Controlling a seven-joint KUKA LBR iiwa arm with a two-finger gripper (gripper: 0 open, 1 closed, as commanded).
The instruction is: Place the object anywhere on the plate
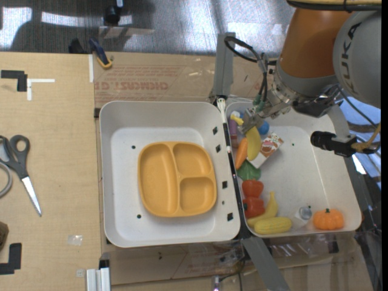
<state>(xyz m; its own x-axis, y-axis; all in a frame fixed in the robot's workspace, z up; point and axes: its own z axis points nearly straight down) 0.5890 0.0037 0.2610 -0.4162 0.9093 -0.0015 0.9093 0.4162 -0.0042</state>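
Yellow corn cob (pixel 273 225) lies closest, at the near edge of the right bin (pixel 330 180), beside a small pumpkin (pixel 328 219) and red peppers (pixel 252 197). Further back in that bin sit a carrot (pixel 241 153), a yellow piece (pixel 253 143) and a small printed packet (pixel 270 147). The gripper (pixel 262 113) hovers low over this far cluster, arm entering from the right; whether anything is held cannot be told. The yellow divided plate (pixel 177 179) rests bare in the left bin (pixel 115 180) on the counter (pixel 48 162). Judged stage: picking. Next, lift an object clear and carry it left over the plate
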